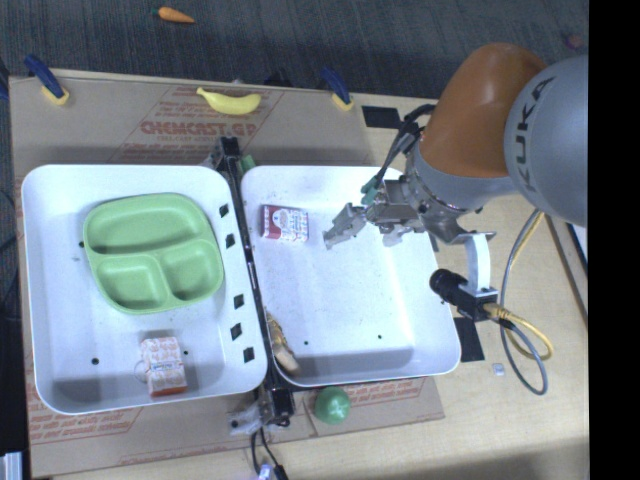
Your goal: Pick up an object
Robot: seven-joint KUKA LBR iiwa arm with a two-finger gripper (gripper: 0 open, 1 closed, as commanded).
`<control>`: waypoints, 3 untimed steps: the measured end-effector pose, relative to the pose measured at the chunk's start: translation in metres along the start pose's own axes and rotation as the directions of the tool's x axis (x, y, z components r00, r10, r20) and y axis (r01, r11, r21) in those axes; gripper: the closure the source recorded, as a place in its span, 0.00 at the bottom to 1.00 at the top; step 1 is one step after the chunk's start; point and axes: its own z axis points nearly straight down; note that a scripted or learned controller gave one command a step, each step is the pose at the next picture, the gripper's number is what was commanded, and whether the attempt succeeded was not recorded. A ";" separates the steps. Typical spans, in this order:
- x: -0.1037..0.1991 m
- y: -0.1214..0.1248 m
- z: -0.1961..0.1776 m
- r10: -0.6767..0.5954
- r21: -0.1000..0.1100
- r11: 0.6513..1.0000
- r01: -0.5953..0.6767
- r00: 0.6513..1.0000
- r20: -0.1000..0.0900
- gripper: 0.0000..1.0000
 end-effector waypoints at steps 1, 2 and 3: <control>-0.045 0.011 0.093 0.000 0.002 1.000 0.000 1.000 0.000 0.00; -0.071 -0.054 0.157 0.000 0.001 1.000 0.000 1.000 -0.001 0.00; -0.072 0.003 0.112 0.000 -0.002 1.000 0.000 1.000 -0.001 0.00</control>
